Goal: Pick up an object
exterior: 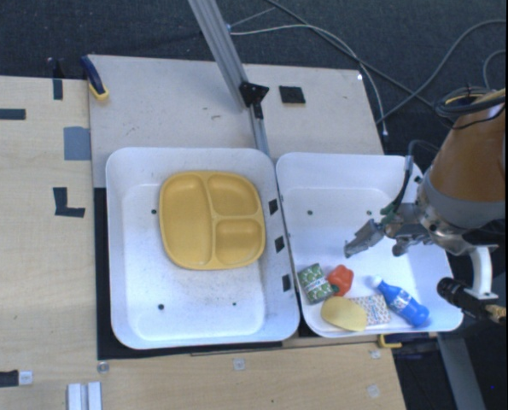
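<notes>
The right bin [339, 186] holds a cluster of small objects along its front edge. Among them are a green packet [315, 283], a red piece [341, 278], a yellow rounded object [345, 314], a flat speckled white packet [374, 308] and a blue bottle [404, 304] lying on its side. My gripper [373, 249] hangs over the middle of this bin, just behind and above the cluster. Its fingers [358, 244] are spread open, with nothing between them. It touches none of the objects.
A yellow divided plate [212, 219] lies in the left bin [134, 254]. A slanted metal pole [228, 49] with a black clamp runs down to the seam between the bins. Cables trail across the dark floor at the back right.
</notes>
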